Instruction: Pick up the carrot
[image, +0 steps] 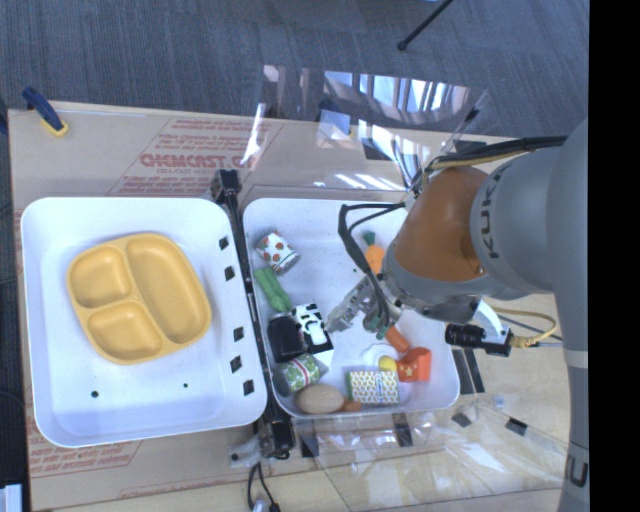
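The carrot (373, 258) is orange with a small green top and lies in the right bin (300, 215), near its middle rear. The arm's wrist covers part of it. My gripper (358, 312) hangs low over the bin's centre, just in front of the carrot and slightly to its left. I see nothing clearly held in it. A second orange piece (397, 338) pokes out just right of the gripper, and I cannot tell whether it belongs to the same carrot.
Also in the right bin are a strawberry-print can (277, 252), a green vegetable (272, 290), a black-and-white item (300, 335), a green can (302, 372), a brown oval (320, 399), a patterned box (372, 386) and a red box (413, 365). The left bin (60, 400) holds a yellow divided plate (138, 295).
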